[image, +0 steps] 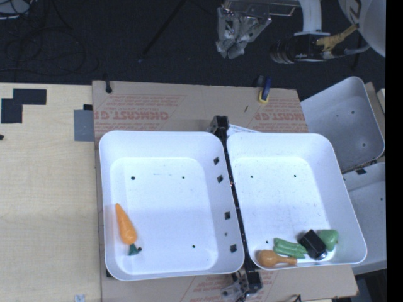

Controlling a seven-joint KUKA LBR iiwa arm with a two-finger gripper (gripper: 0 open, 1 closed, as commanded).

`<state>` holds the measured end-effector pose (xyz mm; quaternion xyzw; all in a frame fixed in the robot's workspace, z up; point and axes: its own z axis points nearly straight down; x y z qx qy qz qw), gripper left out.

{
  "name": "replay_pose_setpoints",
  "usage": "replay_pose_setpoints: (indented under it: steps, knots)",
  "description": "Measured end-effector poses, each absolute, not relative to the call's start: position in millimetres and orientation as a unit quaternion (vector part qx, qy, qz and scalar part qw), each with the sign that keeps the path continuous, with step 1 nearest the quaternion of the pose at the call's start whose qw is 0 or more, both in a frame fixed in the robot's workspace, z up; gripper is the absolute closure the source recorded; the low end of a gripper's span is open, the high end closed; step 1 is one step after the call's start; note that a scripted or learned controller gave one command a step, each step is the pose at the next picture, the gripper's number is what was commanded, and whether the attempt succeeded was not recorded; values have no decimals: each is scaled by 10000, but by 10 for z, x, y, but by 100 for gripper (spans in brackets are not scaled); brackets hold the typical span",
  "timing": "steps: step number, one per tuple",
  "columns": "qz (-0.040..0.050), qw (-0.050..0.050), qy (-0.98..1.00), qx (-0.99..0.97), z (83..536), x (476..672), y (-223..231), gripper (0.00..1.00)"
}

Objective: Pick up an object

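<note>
Gripper (236, 38) hangs high at the top of the view, over the dark floor behind the table (44, 187), well apart from both bins; fingers point down and look bunched close w/ nothing between them, but it's small and blurry so can't tell for sure how wide they stand. Left bin (157, 145): one orange carrot (125, 224) lying near the front-left corner, green tip toward the front, just beside the left wall. Right bin (283, 145): everything's clustered in the front-right corner, with a yellow-orange pear-shaped piece (274, 258) at the front edge, a green pod-like item (289, 248) just behind it, a black block (313, 243) touching that, and a green rounded piece (329, 236) on the far right of the group. The bins sit side by side on a brown cardboard sheet (189, 109) w/ red lettering.
</note>
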<state>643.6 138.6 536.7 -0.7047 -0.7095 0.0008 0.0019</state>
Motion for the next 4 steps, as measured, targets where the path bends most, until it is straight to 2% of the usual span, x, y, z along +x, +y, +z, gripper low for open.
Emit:
replay_pose_setpoints:
  steps: [1,2,3,4]
  knots:
    - [13,17,-7095,-7047,5364,6435,2042,100]
    - [16,9,-7083,-7059,5366,6440,2449,100]
    - [39,15,-7063,-7079,5058,6440,2423,100]
    - [8,7,-7077,-7065,5393,6161,2426,100]
